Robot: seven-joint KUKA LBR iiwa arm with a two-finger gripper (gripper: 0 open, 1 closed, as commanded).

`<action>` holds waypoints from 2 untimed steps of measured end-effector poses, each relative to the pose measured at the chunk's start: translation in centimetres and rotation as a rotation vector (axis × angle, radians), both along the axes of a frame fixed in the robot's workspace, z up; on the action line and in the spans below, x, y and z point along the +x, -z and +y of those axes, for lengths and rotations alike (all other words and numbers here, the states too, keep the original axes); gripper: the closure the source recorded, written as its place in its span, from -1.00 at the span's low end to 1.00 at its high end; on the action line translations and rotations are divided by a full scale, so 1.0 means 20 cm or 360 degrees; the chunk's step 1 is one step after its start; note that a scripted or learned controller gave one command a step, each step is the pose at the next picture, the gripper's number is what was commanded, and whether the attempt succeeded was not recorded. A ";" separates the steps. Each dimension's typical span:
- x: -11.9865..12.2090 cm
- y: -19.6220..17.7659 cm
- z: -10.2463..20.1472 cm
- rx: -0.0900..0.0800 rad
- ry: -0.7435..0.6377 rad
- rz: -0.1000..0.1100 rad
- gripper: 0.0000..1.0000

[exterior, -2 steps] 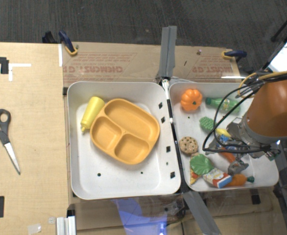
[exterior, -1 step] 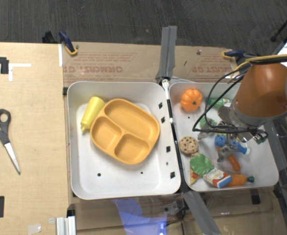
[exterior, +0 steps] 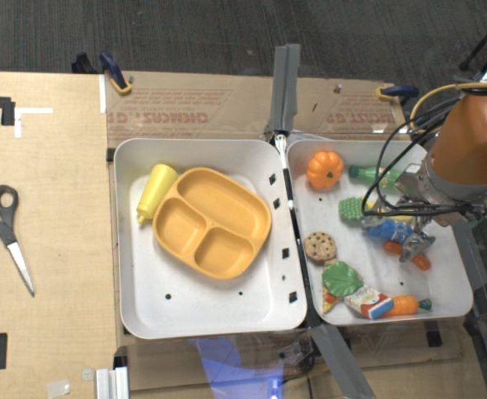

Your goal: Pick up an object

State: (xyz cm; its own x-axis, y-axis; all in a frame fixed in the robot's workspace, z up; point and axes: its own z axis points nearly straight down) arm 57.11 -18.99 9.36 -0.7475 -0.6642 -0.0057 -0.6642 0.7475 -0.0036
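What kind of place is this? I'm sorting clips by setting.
Most likely a robot lab bench: a robot arm reaches over two white bins of toy food, such as a small pumpkin, with scissors lying on the worktop.

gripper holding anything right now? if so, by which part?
Cannot be told. The gripper is low in the right bin by a blue toy; no grasp visible.

the bench [exterior: 44, 223] bears two white bins, left [exterior: 131, 289] and right [exterior: 451, 293], side by side, scissors [exterior: 7, 231] at its left, and cardboard [exterior: 194, 110] behind.
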 end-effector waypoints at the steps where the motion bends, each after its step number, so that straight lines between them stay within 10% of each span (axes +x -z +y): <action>1: 0.38 0.00 0.27 0.0003 0.0204 -0.0003 -1.00; 2: 0.39 -0.06 0.27 0.0006 0.0213 -0.0015 1.00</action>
State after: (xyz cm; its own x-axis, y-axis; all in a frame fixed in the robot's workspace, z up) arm 64.97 -13.63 10.59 -0.8293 -0.5586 -0.0157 -0.5586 0.8294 -0.0064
